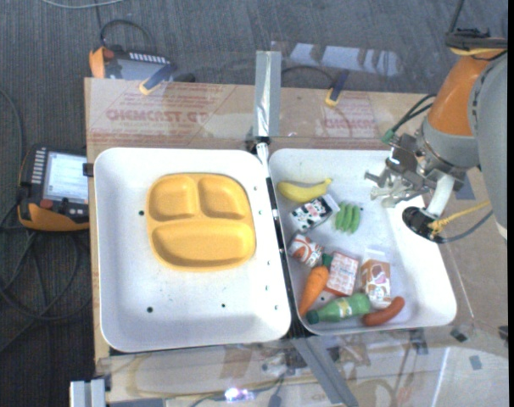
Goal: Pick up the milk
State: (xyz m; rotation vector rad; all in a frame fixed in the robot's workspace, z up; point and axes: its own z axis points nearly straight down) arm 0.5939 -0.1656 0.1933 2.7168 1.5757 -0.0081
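Lying on its side in the upper-left part of the right bin (pixel 427 299), the milk (pixel 313 214), a small carton with black cow patches on white, is found just below the banana (pixel 303 190), which sits at its 11 o'clock and nearly touches it. At the carton's 3 o'clock, just beside it, a green pea pod (pixel 349 218) is seen. At its 6 o'clock a small white and orange packet (pixel 304 249) is placed, and below that an orange carrot (pixel 314 288) is laid at a slant. To the carrot's right a red and white packet (pixel 343 273) and a brown and white packet (pixel 376 281) are set side by side. Along the bin's lower edge a green bottle (pixel 340 309) is laid flat, with a red sausage (pixel 383 312) just beside its right end. The gripper (pixel 394 186) is held over the bin's upper-right corner, at the milk's 2 o'clock and well apart from it; nothing is seen between its fingers, and whether they are spread or closed cannot be told. The left bin (pixel 121 312) is occupied by a yellow divided tray (pixel 203 220), placed a little above its centre, with three compartments showing.
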